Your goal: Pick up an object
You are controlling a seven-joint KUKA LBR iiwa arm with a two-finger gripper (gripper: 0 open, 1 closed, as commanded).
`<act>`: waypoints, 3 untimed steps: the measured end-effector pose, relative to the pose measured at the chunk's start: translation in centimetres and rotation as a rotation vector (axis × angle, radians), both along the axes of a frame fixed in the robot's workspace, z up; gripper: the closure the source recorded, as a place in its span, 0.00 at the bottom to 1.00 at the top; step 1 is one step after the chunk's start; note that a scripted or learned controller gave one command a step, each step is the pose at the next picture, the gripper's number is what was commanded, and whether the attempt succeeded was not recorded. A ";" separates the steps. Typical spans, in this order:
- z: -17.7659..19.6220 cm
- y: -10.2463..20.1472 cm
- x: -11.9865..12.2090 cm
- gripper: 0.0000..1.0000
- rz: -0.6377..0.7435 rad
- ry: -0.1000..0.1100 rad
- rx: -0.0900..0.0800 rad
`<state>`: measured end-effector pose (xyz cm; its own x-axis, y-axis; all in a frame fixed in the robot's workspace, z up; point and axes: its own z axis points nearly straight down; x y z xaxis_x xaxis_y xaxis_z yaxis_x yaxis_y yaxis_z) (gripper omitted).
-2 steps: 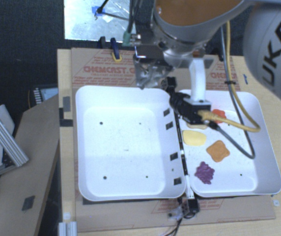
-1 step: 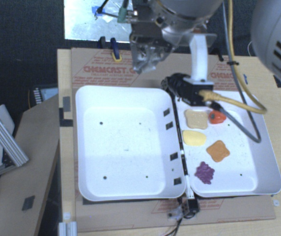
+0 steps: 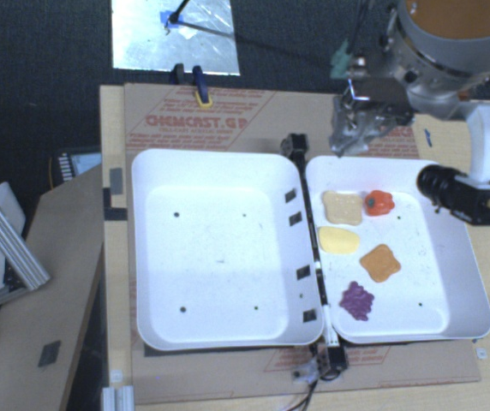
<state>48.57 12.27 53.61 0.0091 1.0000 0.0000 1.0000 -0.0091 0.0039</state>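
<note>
Tool (image 3: 354,135) hangs above the back rim of the right bin (image 3: 459,272), over the cardboard sheet (image 3: 228,114); finger opening blurred, can't tell, nothing seen in it. Five items sit in the right bin's left half: beige slice (image 3: 342,207), red-orange piece (image 3: 379,202) just beside it, yellow piece (image 3: 338,241), orange piece (image 3: 380,263), purple grape bunch (image 3: 357,300) nearest the front. Right half of that bin bare. Left bin (image 3: 219,247) beside it, rims touching at the middle.
</note>
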 end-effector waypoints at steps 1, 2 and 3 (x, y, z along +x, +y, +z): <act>-8.0 6.0 0.0 1.00 0.018 0.009 -0.001; 0.3 9.6 5.4 1.00 0.015 -0.008 0.004; -0.1 4.0 3.7 1.00 0.006 0.002 0.000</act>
